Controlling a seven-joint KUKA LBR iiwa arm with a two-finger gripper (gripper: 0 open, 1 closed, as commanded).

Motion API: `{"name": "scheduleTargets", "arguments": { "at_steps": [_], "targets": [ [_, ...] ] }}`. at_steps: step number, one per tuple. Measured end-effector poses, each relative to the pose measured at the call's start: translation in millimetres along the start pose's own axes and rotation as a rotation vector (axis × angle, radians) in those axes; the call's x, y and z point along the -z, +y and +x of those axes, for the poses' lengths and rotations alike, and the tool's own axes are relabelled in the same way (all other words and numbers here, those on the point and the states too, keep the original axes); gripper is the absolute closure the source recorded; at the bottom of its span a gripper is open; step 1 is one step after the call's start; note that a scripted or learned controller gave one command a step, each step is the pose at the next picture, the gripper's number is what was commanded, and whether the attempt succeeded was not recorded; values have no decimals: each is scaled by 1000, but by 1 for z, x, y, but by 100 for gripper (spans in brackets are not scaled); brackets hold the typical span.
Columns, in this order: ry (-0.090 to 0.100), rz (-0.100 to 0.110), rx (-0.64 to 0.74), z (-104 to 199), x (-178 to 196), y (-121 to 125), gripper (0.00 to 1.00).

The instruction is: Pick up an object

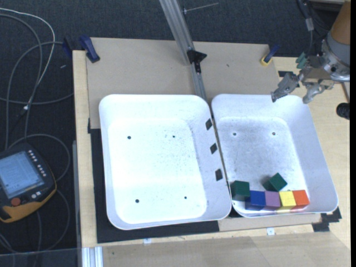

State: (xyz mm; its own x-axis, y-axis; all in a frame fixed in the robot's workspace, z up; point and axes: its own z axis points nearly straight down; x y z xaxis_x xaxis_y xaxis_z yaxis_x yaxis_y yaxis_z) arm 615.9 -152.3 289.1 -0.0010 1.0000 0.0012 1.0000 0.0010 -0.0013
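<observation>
So the gripper [293, 92] is up over the far right corner of the right bin [311, 128], hanging above the rim with its 2 fingers [279, 93] spread apart and nothing between them, so it's open and carrying zip. The arm comes in from the right edge, grey with a bit of orange showing at the top. All the blocks are bunched at the near edge of that same right bin, well apart from the gripper: a dark green cube [240, 189] on the left, then a row along the near wall going blue cube [257, 198], purple cube [272, 199], yellow cube [287, 198], orange cube [300, 197], each touching its neighbour as far as I can tell. A 2nd green cube [276, 181] sits just behind the purple and yellow ones, turned at an angle. The left bin [111, 149] sits right beside the right one, speckled with dark dots on its floor. A metal pole [177, 24] slants down to the gap between the 2 bins, a blue clamp [89, 49] grips the far left corner of the bench [144, 65], and a teach pendant [22, 177] lies on the dark floor off to the left with cables looping around it.
</observation>
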Motion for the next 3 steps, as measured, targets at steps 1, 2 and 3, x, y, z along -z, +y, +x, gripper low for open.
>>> {"name": "scheduleTargets", "arguments": {
  "at_steps": [1,2,3],
  "targets": [
    [2,3,5,58,-23,-12,0],
    [0,-3,1,55,-10,-11,100],
    [-1,-4,2,66,-21,26,100]
  ]
}}
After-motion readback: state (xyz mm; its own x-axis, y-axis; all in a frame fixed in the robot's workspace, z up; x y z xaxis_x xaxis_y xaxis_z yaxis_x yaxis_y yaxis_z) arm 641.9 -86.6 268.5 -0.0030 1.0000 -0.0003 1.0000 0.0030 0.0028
